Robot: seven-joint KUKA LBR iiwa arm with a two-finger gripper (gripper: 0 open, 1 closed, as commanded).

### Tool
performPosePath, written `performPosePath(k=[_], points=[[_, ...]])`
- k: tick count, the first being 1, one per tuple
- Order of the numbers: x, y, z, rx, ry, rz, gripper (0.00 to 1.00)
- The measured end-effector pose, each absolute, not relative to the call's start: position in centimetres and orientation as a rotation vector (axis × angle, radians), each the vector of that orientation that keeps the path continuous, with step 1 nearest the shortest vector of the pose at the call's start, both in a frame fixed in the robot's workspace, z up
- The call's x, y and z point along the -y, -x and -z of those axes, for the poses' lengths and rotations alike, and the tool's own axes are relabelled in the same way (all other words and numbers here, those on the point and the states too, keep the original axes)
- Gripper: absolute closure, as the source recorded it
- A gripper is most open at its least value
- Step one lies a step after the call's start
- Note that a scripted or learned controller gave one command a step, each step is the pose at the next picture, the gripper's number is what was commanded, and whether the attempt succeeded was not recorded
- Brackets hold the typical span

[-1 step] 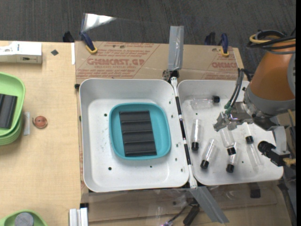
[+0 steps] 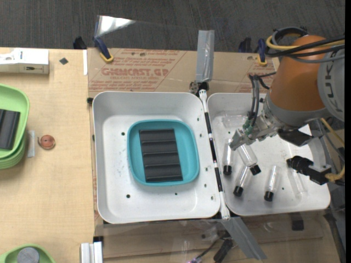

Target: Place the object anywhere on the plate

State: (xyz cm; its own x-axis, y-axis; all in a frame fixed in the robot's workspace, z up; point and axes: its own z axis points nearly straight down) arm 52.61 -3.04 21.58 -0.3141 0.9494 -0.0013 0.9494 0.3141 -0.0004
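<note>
The gripper (image 2: 239, 139) hangs low in the right bin (image 2: 312, 200) above clear tubes (image 2: 242, 180); its grip state cannot be told. The teal plate (image 2: 134, 147) sits in the left bin (image 2: 109, 163).

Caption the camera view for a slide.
Arm's gripper over clear tubes in the right bin; teal plate waits in the left bin.

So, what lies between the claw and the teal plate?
In the camera view, between the claw and the teal plate lie the bins' adjoining white rims.

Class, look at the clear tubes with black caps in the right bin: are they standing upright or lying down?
Lying down. Each capped tube rests on its side on the right bin floor, its black cap pointing toward the near edge.
</note>
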Motion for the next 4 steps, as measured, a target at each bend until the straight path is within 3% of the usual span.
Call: performPosePath(k=[1,2,3,4], points=[[-3.1,-54.3,-21.5,-2.66,-1.672,0.004,1.0],[-3.1,-54.3,-21.5,-2.66,-1.673,0.003,0.0],[2.8,-55.0,-26.3,-2.627,-1.724,0.004,0.0],[12.1,-56.7,-43.1,-2.57,-1.806,0.004,0.0]])
